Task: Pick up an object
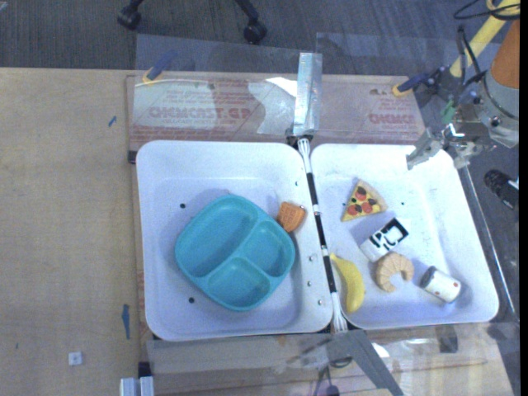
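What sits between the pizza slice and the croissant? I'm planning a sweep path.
The camera view shows a black-and-white block between the pizza slice and croissant.

The arm reaches in from the far right, its orange band at the edge, gripper [435,149] angled down-left, fingers spread apart.

right bin [462,221]: far half mostly open floor, easy drop-in. near half crowded: pizza slice [363,200], black-white block [386,238], croissant [393,271], banana [350,282], small cylinder [440,285] packed close. left bin [165,180]: teal tray [235,252] hogs middle, waffle bit [291,215] touching its rim.
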`<state>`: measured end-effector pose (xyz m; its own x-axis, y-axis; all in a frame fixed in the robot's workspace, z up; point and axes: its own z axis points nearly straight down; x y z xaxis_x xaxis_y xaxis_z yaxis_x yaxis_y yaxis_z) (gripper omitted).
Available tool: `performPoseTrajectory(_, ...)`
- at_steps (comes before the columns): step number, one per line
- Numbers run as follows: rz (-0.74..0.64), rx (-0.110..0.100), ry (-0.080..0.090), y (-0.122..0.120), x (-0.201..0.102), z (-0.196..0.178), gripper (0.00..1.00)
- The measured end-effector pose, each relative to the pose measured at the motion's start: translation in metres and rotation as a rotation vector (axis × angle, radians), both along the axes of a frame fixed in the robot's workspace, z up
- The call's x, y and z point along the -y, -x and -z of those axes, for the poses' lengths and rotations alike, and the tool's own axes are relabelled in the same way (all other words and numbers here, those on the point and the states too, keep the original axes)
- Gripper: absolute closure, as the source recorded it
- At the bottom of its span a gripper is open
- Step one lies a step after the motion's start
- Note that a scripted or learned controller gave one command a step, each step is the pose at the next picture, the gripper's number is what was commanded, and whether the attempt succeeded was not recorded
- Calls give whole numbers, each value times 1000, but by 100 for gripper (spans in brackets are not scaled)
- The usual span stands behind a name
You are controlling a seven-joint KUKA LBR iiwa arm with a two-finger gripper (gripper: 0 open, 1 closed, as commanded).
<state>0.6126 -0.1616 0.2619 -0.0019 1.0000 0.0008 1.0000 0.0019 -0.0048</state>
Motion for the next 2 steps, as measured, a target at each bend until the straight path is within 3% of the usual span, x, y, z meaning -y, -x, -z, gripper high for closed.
performPoseTrajectory(1,-1,1,0,7,-48,158,0)
performPoseTrajectory(2,-1,10,1,-25,-46,174,0)
